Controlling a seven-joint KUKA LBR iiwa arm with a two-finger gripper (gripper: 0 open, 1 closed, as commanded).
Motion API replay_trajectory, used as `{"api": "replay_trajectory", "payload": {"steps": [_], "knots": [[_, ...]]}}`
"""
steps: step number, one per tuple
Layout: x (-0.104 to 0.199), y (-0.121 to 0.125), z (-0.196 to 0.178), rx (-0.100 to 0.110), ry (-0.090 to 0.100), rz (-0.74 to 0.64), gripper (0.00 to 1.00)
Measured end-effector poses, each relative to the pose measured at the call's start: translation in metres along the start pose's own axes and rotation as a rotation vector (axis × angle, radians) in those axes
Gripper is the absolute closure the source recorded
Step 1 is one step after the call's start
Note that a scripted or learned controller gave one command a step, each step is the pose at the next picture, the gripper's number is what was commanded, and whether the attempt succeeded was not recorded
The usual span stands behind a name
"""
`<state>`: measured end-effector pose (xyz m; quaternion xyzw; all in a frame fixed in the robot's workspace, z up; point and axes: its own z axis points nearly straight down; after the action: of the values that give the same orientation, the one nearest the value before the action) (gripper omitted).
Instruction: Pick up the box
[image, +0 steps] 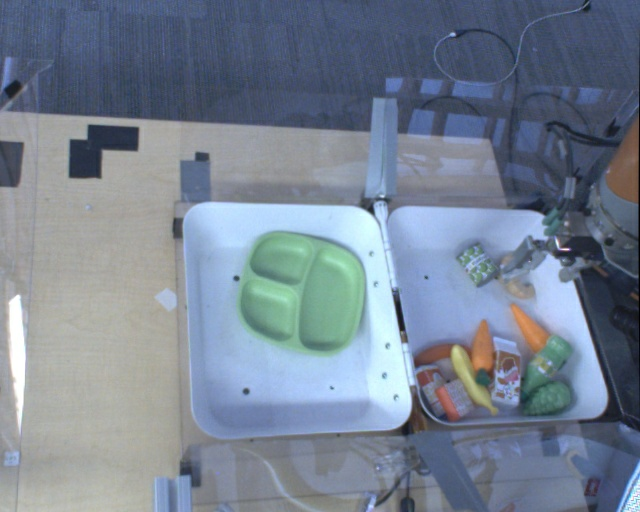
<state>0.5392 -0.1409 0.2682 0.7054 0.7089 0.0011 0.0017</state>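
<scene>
In the right bin (440, 235), a small red-and-white carton box (507, 372) lies near the front among other toy foods. A smaller green-labelled box (477, 264) sits alone toward the back of that bin. My gripper (524, 259) reaches in from the right and hovers above the bin's back right part. It is just right of the green-labelled box and above a small beige item (520, 290). Nothing is seen held in it. The carton lies well in front of it.
Around the carton lie two orange carrots (483, 346), a yellow banana (468, 376), a green can (553, 352), a broccoli (547, 398) and a red packet (434, 385). The left bin (215, 380) bears a green divided plate (303, 291). Cables loop behind the bins.
</scene>
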Motion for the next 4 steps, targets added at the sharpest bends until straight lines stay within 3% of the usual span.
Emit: {"api": "replay_trajectory", "payload": {"steps": [1,2,3,4], "knots": [[-0.021,0.053,0.164,0.001,0.001,-0.082,0.00],[-0.027,0.117,0.174,0.065,0.009,0.133,0.00],[-0.052,0.122,0.176,0.055,0.018,0.235,0.00],[-0.049,0.123,0.171,0.052,0.016,0.226,1.00]]}}
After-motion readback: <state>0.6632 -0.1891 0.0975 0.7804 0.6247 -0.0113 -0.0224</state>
